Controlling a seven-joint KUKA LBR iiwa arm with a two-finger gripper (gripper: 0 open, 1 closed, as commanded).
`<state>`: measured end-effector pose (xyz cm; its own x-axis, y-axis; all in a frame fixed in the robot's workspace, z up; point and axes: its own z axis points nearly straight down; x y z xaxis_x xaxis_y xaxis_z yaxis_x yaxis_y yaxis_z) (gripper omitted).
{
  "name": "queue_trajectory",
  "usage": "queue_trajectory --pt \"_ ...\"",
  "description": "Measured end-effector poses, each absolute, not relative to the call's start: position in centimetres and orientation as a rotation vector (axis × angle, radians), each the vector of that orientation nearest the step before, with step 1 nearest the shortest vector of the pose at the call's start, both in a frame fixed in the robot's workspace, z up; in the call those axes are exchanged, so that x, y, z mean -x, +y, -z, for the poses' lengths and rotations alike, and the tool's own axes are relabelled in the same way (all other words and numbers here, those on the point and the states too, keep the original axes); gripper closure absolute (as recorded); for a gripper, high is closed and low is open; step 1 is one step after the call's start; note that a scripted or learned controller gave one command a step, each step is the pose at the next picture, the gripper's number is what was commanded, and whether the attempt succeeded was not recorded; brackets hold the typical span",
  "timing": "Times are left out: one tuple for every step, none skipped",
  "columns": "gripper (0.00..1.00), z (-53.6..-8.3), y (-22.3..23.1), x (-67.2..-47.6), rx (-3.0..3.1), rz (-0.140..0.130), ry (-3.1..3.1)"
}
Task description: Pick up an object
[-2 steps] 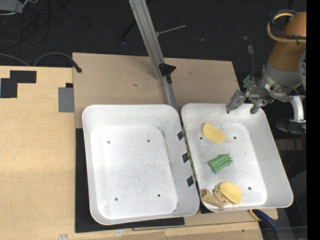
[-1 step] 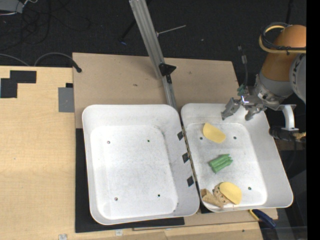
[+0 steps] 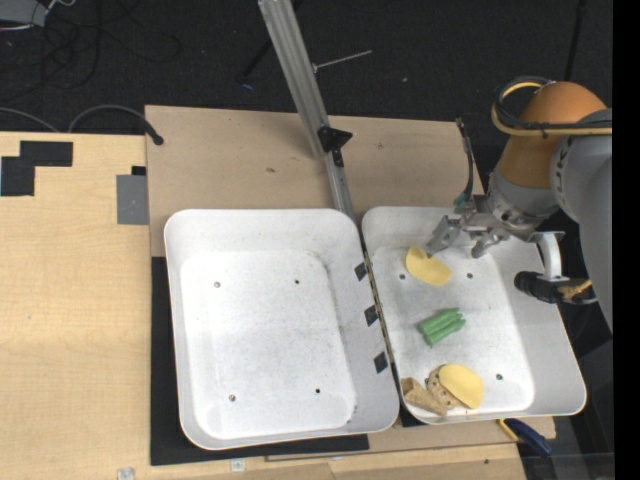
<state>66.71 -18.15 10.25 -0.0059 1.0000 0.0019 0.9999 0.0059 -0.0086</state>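
The right bin (image 3: 530,368) holds a flat yellow piece (image 3: 428,267) near its far left, a green ridged object (image 3: 441,325) in the middle, and a yellow round piece (image 3: 461,384) lying on a tan object (image 3: 424,396) at the near edge. My gripper (image 3: 462,238) hangs over the far part of the right bin, just right of and above the flat yellow piece. Its fingers are spread and nothing is between them.
The left bin (image 3: 195,238) lies beside the right one, with black clips (image 3: 372,314) along the shared edge. A slanted metal rail (image 3: 303,88) rises behind the bins. The arm's orange band (image 3: 560,103) is at the far right.
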Motion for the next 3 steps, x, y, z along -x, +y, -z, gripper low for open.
queue_trajectory --pt "1.0 -11.8 -18.2 -66.9 2.211 -0.002 -2.23" --pt "1.0 -17.4 -17.5 -66.4 2.22 0.004 -2.228" --pt "1.0 -21.8 -17.2 -66.6 2.22 0.004 -2.228"
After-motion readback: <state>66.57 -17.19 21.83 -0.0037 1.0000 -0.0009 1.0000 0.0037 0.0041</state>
